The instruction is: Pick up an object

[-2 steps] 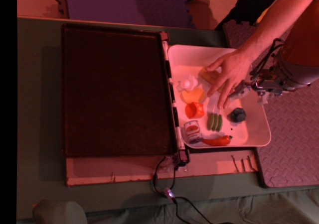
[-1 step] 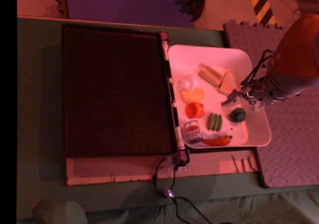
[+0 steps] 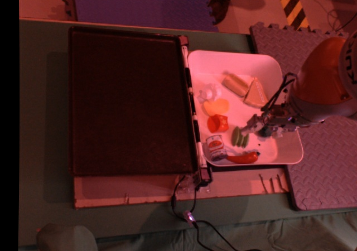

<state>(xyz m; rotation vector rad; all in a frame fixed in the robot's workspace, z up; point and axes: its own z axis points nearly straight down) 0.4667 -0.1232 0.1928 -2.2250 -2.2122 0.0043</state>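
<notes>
Objects lay scattered in white bin on surface: green pods, red pepper, can, orange cup, wedge, roll. Pincer hung low over bin, just right of pods, nothing seen between its fingers; width of opening could not be told. Dark tray lay left of bin.
</notes>
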